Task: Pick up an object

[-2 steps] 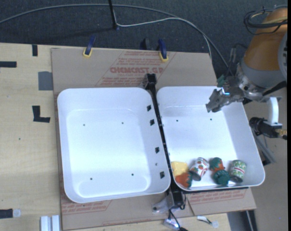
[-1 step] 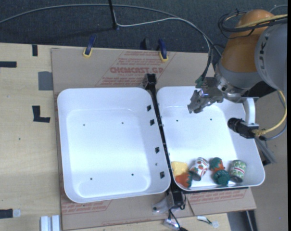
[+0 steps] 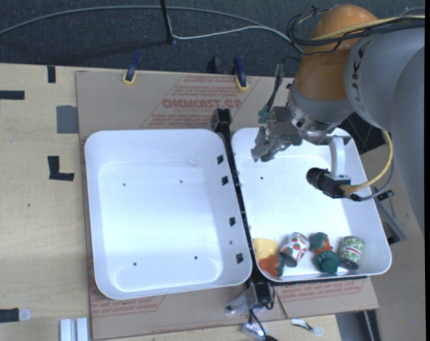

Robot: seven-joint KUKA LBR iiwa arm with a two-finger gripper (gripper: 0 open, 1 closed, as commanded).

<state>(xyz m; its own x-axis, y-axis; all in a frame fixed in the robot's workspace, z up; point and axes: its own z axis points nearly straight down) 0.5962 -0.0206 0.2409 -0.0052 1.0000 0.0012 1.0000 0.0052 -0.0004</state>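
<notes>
Grey arm [image 3: 385, 69] with orange band, reaching in from the right over the far part of the right bin [image 3: 310, 204]. Pale wooden worktop [image 3: 30, 212] below, with a brown cardboard sheet [image 3: 193, 105] under both bins. Left bin [image 3: 158, 212] just beside the right one, walls touching along the middle.

Hand [image 3: 266, 151] hanging above the far left corner of the right bin, nothing between its fingers; open or closed, impossible to tell from this angle.

Small toys in a row along the near wall of the right bin, well apart from the hand: yellow piece [image 3: 265, 247], orange piece [image 3: 271, 264], white and red figure [image 3: 295, 247], green toy [image 3: 323, 253], pale round toy [image 3: 352, 251]. Probably light, maybe soft plastic or foam. Crowded, some touching, so easy to push aside. Best to take the pale round toy at the right end, across its narrow sides, from above.
</notes>
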